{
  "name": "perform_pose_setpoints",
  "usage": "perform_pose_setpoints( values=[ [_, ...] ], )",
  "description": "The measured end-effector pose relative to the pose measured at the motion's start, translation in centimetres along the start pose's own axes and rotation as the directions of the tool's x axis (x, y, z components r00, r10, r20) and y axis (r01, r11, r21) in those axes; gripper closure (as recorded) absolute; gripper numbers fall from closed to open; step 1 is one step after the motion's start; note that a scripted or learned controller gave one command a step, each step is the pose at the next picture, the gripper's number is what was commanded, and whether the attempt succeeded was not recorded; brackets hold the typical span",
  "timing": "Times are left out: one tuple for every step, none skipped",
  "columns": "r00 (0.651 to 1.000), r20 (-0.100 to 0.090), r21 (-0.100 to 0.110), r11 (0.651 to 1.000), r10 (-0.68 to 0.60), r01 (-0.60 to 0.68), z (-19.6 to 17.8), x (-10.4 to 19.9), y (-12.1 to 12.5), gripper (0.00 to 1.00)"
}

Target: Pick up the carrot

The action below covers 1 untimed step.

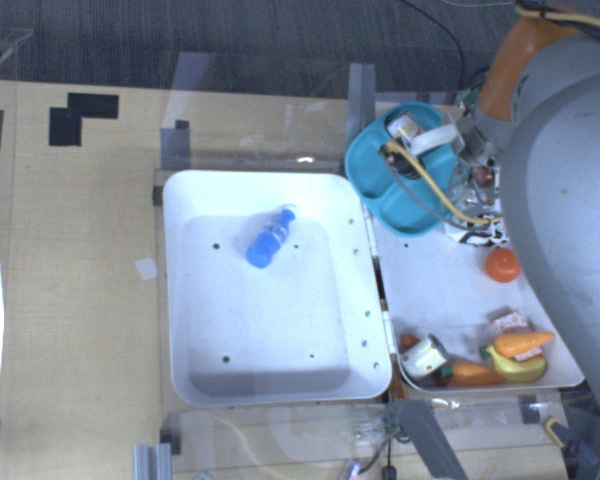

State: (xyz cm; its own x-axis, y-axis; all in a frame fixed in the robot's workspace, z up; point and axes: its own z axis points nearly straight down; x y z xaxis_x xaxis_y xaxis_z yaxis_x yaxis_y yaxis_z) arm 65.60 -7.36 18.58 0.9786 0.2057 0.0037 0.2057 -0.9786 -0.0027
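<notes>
Orange and tapered, the carrot (525, 345) lies at the near edge of the right bin (450, 283), close to its right corner. It rests on a yellow piece (520, 369), and a darker orange piece (470, 373) lies just beside it, so it is easy to mistake. The gripper (477, 196) hangs over the bin's far edge, well apart from the carrot, among cables and a blue disc (395, 173); whether it is wide or closed I cannot tell. A red ball (501, 265) sits between them. My judgement: travel high over the ball, line the jaws across the carrot's width, come straight down on its thick half, and avoid pinching the yellow piece or the bin wall.
</notes>
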Motion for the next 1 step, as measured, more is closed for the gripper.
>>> perform_pose_setpoints(
  values=[
    [1.0,0.006,0.0,1.0,0.003,-0.003,-1.36,0.0,-0.95,1.0]
  ],
)
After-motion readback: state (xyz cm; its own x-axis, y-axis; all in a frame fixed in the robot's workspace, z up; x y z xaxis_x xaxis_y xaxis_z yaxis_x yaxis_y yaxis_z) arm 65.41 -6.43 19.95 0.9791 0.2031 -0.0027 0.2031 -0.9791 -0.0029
